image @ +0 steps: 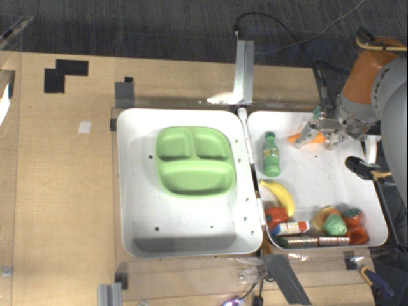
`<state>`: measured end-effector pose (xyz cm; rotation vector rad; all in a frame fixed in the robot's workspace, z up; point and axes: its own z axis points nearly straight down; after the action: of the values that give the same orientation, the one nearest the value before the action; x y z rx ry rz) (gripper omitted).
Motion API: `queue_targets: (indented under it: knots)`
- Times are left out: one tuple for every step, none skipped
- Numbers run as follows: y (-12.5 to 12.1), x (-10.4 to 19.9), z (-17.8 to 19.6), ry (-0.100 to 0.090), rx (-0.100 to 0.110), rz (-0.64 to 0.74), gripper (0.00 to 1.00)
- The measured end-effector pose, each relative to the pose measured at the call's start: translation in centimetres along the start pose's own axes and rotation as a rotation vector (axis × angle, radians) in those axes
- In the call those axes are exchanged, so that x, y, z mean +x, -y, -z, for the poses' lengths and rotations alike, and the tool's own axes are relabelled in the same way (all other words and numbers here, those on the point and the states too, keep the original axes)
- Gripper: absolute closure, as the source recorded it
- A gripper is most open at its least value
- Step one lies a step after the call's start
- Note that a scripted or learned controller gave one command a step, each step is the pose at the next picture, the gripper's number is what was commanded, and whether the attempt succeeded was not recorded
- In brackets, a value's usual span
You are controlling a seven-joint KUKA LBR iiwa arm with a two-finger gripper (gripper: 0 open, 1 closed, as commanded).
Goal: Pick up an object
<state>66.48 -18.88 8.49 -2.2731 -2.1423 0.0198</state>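
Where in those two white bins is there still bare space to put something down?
Left bin: bare floor all around the green divided plate, widest below it. Right bin: open middle between the green bottle, the banana and the gripper. Its lower edge is crowded with toy food.

Two white bins: left bin (pixel 137 234), right bin (pixel 319 177). One green divided plate (pixel 194 160), three compartments, in left bin. Right bin: one green bottle (pixel 271 153), one banana (pixel 281 195), one orange carrot-like piece (pixel 305 139). Heap of small toy foods (pixel 319 224) along near edge, too jumbled for sure count. One arm (pixel 376 85), one pincer (pixel 325 129).
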Motion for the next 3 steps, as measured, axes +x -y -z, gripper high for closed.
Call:
queue_targets:
  knots:
    - [-0.5, -0.9, 7.7, 0.005, -0.030, -0.032, 0.00]
    - [-0.4, 0.6, 4.5, 0.001, -0.027, -0.224, 0.00]
    - [-0.7, -0.4, 0.3, 0.004, -0.029, -0.073, 0.00]
